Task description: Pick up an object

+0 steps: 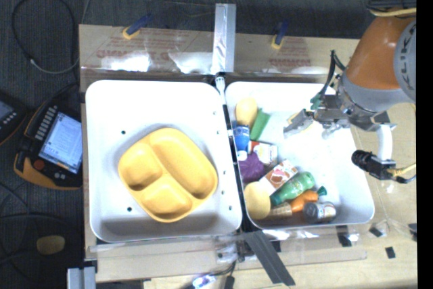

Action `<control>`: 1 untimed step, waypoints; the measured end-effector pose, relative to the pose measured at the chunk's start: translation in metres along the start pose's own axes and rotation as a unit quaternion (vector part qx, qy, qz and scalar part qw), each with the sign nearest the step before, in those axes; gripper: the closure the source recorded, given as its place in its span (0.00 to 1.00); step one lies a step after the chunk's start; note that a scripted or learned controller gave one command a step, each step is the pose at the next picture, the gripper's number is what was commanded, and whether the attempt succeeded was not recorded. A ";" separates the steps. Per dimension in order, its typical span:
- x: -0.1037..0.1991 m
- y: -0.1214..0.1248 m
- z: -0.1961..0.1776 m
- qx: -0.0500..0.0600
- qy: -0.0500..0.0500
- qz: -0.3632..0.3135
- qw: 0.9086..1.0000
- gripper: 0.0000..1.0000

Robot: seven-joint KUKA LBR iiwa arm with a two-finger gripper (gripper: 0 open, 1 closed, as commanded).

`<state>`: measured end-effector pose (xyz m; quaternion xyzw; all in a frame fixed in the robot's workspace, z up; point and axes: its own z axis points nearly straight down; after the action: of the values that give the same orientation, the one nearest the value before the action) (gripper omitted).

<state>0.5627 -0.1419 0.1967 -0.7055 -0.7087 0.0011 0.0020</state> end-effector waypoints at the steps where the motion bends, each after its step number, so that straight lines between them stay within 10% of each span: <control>1: -0.018 -0.055 0.080 -0.015 -0.003 -0.009 1.000 0.00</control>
<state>0.5078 -0.1596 0.1169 -0.6988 -0.7152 -0.0078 -0.0103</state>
